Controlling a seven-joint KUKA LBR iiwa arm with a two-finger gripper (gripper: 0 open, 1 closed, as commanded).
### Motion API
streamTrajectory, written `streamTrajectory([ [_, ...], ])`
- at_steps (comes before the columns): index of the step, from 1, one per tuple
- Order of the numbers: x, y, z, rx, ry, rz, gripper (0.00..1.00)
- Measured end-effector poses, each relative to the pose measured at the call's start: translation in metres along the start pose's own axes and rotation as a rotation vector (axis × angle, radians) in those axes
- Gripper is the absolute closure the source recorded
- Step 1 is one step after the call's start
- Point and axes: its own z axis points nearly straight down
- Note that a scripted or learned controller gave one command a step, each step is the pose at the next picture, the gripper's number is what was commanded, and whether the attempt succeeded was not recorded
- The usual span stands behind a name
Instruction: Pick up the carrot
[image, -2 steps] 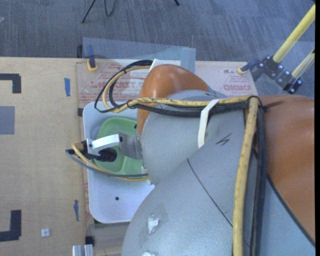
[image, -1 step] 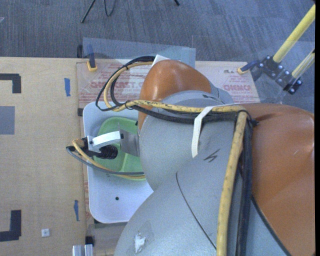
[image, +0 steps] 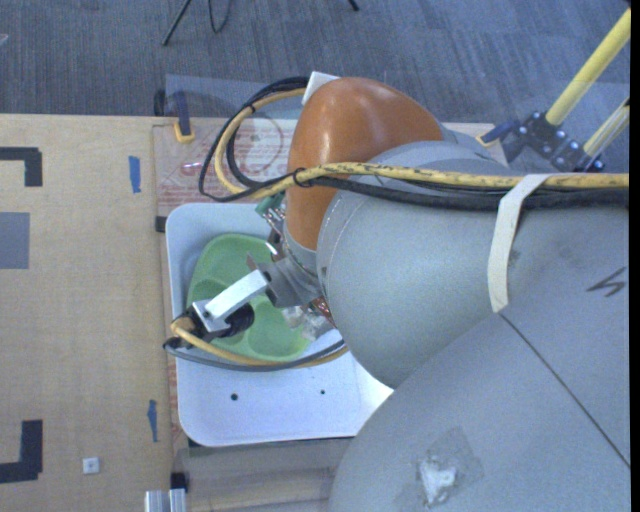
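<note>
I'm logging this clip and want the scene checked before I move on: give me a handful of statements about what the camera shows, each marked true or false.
1. The arm covers much of the white bin. True.
2. A green object lies in the bin under the arm. True.
3. The band above the wrist is blue. False: the band is orange.
4. A carrot lies in plain sight on the wooden board. False: the board carries black markings and blue tape, with no carrot on it.
5. A yellow cable runs across the arm. True.
</note>
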Motion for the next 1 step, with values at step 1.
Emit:
streamTrajectory([
  [1,0.0003,-0.0019,-0.0092,0.001,-0.005,-0.005,1.00],
])
